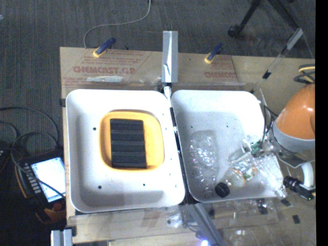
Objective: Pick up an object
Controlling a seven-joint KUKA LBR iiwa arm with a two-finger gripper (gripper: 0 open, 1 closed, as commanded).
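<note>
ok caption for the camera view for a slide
KUKA arm reaches into the right bin near a clear plastic bottle; the left bin holds a yellow tray with black slats.

Yellow tray (pixel 156 137), black block (pixel 127 143), white bins (pixel 82 137).

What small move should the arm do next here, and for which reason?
Probably a short reach left and down toward the clear plastic bottle lying in the right bin. The arm sits at that bin's right edge, the bottle is the nearest object, and its black cap points toward the bin's near wall.
</note>
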